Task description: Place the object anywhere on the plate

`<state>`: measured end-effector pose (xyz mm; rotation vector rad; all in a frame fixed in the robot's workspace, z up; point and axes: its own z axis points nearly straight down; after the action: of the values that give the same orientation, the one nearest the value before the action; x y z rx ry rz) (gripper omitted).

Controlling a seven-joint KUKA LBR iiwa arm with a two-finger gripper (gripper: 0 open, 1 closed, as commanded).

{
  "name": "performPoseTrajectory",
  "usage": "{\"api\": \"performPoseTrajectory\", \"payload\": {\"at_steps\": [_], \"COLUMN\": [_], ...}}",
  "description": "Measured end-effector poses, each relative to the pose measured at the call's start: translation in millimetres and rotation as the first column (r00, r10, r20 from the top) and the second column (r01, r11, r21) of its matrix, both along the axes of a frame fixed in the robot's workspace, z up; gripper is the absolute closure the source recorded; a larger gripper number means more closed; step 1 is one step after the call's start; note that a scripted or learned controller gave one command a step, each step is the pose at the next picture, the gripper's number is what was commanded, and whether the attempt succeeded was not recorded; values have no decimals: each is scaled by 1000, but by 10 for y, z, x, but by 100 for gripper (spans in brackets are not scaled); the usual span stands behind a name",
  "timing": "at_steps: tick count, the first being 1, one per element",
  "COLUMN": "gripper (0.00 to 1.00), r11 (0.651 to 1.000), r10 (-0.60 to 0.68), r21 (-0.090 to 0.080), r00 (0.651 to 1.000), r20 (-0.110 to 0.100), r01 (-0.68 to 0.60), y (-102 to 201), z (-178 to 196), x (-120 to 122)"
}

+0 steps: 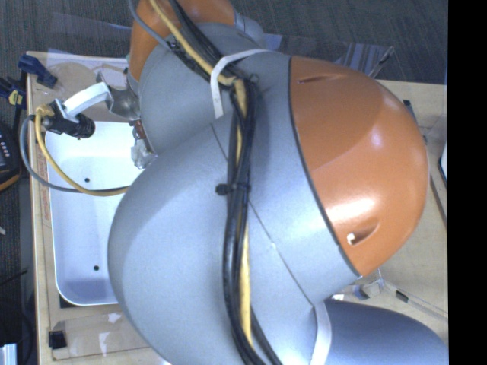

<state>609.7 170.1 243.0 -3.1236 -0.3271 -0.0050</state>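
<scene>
The big grey and orange arm (251, 204) hangs over the shallow white bin (76, 226) at the desk's left edge, hiding the tool, the object and the plate, so I cannot tell where they sit, and a blind drop could miss.

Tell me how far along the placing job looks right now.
Nothing looks finished from this view. The arm leans over the bench, hiding most of both bins. Its gripper hangs over the left bin; whether it carries anything cannot be told. No object or plate can be made out, so placing appears still left.
</scene>
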Motion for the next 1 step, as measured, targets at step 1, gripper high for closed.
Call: {"api": "performPoseTrajectory", "payload": {"at_steps": [1], "gripper": [100], "r11": [976], "r10": [217], "r21": [3], "r00": [976], "r20": [-12], "r01": [-217], "y": [-619], "z": [-407], "x": [-29]}}
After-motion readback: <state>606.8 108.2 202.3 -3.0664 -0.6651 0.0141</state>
